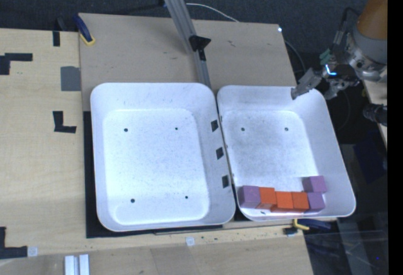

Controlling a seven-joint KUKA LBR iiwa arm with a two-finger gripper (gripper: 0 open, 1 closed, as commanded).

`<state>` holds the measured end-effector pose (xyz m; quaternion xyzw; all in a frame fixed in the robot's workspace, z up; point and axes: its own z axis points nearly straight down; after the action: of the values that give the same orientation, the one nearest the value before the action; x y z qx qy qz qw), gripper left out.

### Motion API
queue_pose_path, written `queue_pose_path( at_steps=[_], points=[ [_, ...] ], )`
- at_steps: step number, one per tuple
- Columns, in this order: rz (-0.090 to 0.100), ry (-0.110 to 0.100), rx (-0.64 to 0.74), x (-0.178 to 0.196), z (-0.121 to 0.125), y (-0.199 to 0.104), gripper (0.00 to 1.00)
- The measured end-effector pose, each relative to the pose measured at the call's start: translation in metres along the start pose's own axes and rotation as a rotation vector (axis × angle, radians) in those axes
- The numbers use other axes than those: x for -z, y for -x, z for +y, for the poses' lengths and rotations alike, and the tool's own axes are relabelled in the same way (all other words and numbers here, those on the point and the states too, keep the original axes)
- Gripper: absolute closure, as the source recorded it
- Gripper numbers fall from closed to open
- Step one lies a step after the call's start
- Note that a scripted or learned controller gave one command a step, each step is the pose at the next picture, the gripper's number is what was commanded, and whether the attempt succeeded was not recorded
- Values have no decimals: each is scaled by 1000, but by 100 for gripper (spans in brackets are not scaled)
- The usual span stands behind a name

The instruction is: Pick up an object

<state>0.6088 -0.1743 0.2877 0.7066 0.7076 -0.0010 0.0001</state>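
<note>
A row of small blocks lies against the near wall of the right bin (334, 141): a purple block (250, 196) at the left, orange blocks (283, 199) in the middle, and purple blocks (315, 192) stacked at the right end. My gripper (306, 84) hangs over the far right corner of that bin, well away from the blocks, with nothing visible in it. The arm, grey with an orange band (373, 16), comes in from the upper right.
The left bin (101, 141) sits beside the right one, with small black clips along the shared edge. A slanted metal rail (179, 9) rises behind the bins. A blue and yellow clamp (84, 29) lies on the bench at far left.
</note>
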Motion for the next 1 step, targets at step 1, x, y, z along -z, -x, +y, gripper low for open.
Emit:
queue_pose_path(
  at_steps=[1],
  points=[
    [4,-7,-1,-36,-67,-42,0]
  ],
)
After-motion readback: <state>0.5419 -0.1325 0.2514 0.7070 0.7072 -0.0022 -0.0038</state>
